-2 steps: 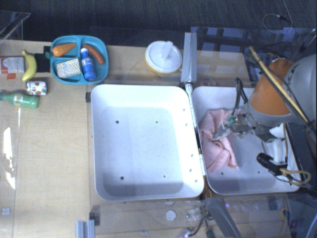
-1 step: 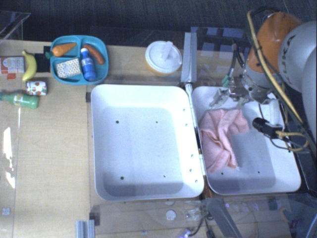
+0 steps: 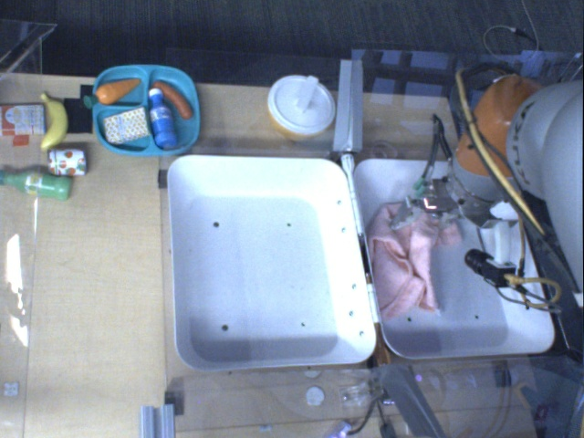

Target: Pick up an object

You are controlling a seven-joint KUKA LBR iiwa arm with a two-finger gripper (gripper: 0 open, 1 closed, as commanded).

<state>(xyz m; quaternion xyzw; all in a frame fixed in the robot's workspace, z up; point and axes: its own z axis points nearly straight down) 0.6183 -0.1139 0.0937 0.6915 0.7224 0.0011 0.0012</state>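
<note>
i see my gripper (image 3: 431, 199) low in the right bin (image 3: 474, 336), at the upper edge of the pink cloth (image 3: 408, 261), and it looks to be touching the fabric or just above it. from this slanted overhead angle the wrist and cabling crowd the tool, so i cannot tell how the gripper is set, and i see nothing plainly held in it. the arm (image 3: 538, 144) comes in from the right, its orange band (image 3: 497, 117) sitting above the wrist.

my read is that i'm at the grasp itself: down on the target, with the lift not yet made. the next move calls for a firm pinch on a raised fold, then a straight pull upward, watching whether the cloth actually comes away from the bin floor.

the cloth is the only candidate in that bin. it lies crumpled in the left half, close to the wall shared with the left bin (image 3: 265, 263), bunched into soft ridges with a longer fold trailing toward the front. it looks limp and light, so i'd expect it to drape and drag instead of rising as one piece, and a shallow pinch could slip off.

beyond the bins, a blue divided tray (image 3: 188, 94) and a white lidded cup (image 3: 301, 106) sit on the bench behind.
</note>
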